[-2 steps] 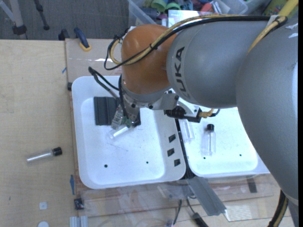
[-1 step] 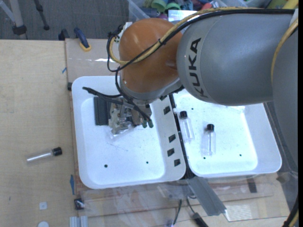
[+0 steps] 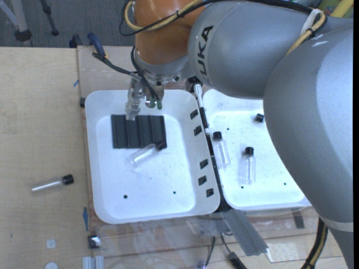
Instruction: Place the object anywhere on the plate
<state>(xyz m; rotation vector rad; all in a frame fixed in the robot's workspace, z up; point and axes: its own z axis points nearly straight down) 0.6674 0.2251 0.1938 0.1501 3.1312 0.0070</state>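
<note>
From the overhead camera, the gripper [image 3: 142, 101] hangs above the black plate's [image 3: 138, 131] upper edge, fingers apart and empty. A clear vial [image 3: 144, 153] lies tilted across the plate's lower edge, apparently already placed, in the left bin [image 3: 106, 203].

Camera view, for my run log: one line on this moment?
end effector: over black plate | vial: lying at plate's front edge, ungripped | right bin: two vials
</note>
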